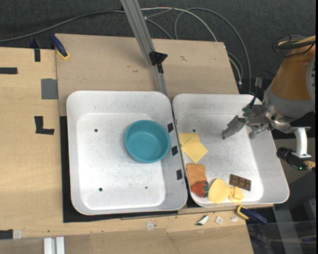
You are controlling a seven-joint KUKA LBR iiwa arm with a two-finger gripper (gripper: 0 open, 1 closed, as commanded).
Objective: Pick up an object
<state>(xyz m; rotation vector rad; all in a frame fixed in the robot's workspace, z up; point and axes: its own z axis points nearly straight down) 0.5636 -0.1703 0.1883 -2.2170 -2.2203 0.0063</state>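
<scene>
1. Camera view, what is hard to see: the arm point(296, 83) comes in from the right and its upper part is cut off by the frame edge, so the orange band and grey wrist are seen only in part.
2. The small dark parts at the wrist blur together, and the far finger partly merges with the wrist housing behind it.
3. The gripper point(243, 128) hangs over the upper right part of the right bin point(212, 103), with its two fingers point(232, 128) spread apart and pointing down and to the left.
4. Nothing lies between the fingers; whether their tips touch the bin floor cannot be told.
5. Below and to the left of the fingers, well apart from them, lie two overlapping yellow cheese slices point(193, 146).
6. Further down from the fingers, along the near end of the same bin, sit an orange block point(196, 171), a red tomato point(199, 188) touching it, a yellow pear-like piece point(219, 190) and a brown chocolate bar point(240, 182).
7. The tomato is partly hidden by the yellow piece beside it.
8. Far left of the fingers, in the left bin point(90, 107), stands a blue bowl point(147, 141), upright.
</scene>
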